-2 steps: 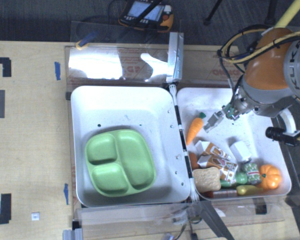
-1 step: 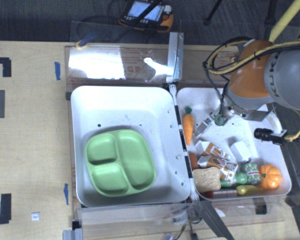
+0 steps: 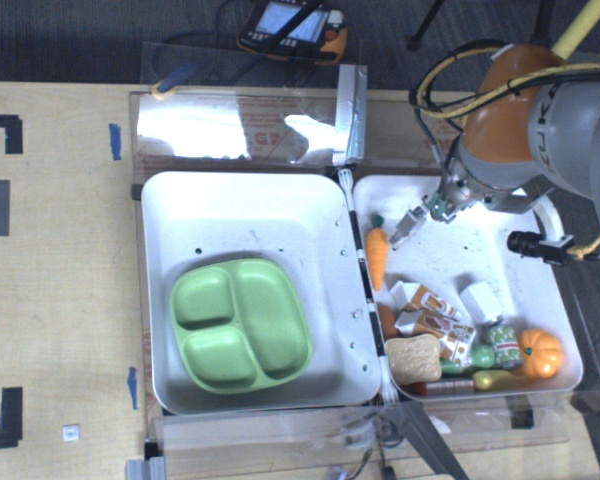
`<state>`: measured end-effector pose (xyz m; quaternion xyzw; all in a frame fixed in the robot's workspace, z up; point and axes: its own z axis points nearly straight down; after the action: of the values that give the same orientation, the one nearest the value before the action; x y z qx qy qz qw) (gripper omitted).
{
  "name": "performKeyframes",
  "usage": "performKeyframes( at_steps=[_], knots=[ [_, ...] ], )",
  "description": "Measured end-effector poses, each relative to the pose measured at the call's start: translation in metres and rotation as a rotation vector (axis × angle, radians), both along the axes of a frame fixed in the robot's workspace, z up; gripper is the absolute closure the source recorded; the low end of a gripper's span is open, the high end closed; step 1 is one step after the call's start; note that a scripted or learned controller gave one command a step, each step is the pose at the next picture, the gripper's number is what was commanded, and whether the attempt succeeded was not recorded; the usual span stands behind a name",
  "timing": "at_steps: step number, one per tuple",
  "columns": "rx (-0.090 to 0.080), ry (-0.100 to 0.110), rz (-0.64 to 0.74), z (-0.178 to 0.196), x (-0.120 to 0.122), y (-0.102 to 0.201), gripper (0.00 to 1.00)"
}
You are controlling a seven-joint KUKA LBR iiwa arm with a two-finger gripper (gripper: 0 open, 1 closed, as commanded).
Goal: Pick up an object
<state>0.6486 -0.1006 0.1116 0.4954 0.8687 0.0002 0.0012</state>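
camera view: tool (image 3: 412, 223) above tapered orange carrot (image 3: 377, 255), finger state unclear; glossy round pumpkin (image 3: 539, 353).

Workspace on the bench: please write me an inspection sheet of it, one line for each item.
Surface: wooden bench bearing two white bins side by side.
Job's things: right bin holds a carrot, a bread slice, a small pumpkin and cartons.
Clutter: green divided plate in the left bin.
Grippers: claw hovers low over the right bin, beside the carrot's top.
Cables: yellow and black hoses loop over the arm.
Surroundings: handheld pendant behind the bins.
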Motion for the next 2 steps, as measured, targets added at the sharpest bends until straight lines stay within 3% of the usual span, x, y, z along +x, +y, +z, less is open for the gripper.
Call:
performKeyframes(
  at_steps=[1,2],
  knots=[
    [0.002,0.000,-0.239,-0.025,-0.083,-0.014,0.00],
    [0.002,0.006,-0.219,0.039,-0.122,-0.001,0.00]
  ],
)
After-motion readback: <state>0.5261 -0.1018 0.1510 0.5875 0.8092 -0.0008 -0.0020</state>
